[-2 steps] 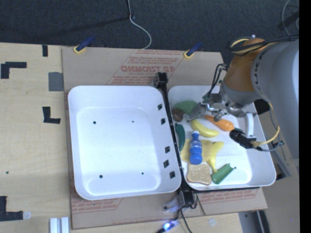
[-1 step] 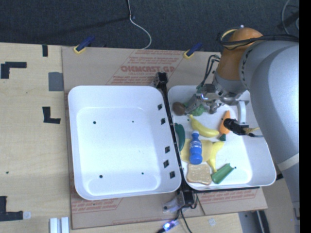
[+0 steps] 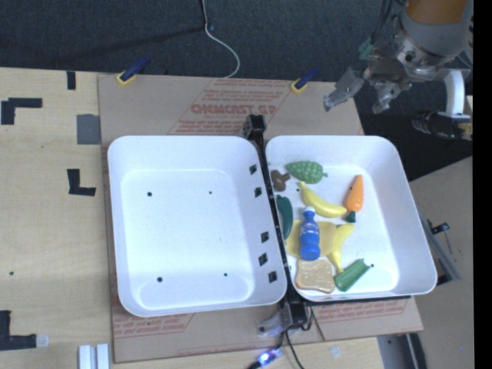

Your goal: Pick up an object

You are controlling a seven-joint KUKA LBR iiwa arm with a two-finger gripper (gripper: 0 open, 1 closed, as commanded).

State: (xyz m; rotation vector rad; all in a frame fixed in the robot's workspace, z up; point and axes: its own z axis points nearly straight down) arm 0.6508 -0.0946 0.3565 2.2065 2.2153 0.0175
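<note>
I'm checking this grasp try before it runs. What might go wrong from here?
The toys crowd the right bin's left side: the blue bottle lies over the yellow pieces, touching the banana, so a grab may catch two or slip. The gripper hangs high beyond the bin's far rim, and things near the divider leave little finger room.

The pincer [image 3: 360, 93] hangs above the surface [image 3: 46, 229], past the far rim of the right bin [image 3: 400, 206], its two fingers spread apart with nothing between them. In the right bin lie a blue bottle [image 3: 309, 237], a banana [image 3: 323, 204], an orange carrot [image 3: 354, 194], a green leafy piece [image 3: 305, 171], a slice of bread [image 3: 315, 277] and a green cylinder [image 3: 350, 274]. The left bin [image 3: 184, 221] sits just beside it, rims touching
</note>
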